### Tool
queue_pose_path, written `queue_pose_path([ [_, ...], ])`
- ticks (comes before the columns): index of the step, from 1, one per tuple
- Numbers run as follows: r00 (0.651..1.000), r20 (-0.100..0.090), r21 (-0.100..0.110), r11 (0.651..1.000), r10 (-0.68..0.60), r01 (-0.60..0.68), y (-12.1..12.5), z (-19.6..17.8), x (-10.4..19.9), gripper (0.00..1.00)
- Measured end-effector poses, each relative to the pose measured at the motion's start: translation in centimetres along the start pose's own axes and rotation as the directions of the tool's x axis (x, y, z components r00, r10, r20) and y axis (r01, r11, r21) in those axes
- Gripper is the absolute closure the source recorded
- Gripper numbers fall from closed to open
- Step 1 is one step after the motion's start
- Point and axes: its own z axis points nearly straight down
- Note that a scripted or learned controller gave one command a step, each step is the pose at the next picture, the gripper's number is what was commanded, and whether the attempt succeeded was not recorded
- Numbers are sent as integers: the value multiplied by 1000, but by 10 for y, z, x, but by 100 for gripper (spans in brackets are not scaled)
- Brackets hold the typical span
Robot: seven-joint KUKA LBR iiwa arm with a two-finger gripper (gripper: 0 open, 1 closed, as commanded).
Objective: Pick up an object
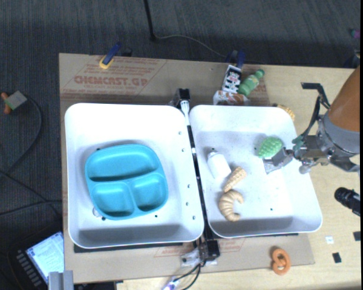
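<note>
Grey arm (pixel 342 135) with an orange band above the wrist; black cable looped alongside; metal jaws.

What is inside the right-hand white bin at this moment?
In the right bin: a green bumpy toy, a small white bottle, a croissant and a tan cone-shaped piece. The gripper reaches in.

A light blue, three-compartment plastic tray (pixel 126 181) lies in the left white shallow bin (pixel 78 222). The right white shallow bin (pixel 296 222) holds a bumpy green round object (pixel 270 146), a small white bottle (pixel 218 164), a tan ridged cone (pixel 235 177) and a tan croissant (pixel 230 204). The worktop (pixel 139 80) is pale brown with red lettering.
</note>
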Motion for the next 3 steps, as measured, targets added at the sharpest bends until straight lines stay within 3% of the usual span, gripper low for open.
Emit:
queue_pose_path([
  [1,1000,-1,3,1000,1,-1,28,125,-16,0],
  [2,1000,2,-6,1000,0,0,53,147,64,0],
  [3,1000,0,2,1000,2,-2,7,122,35,0],
])
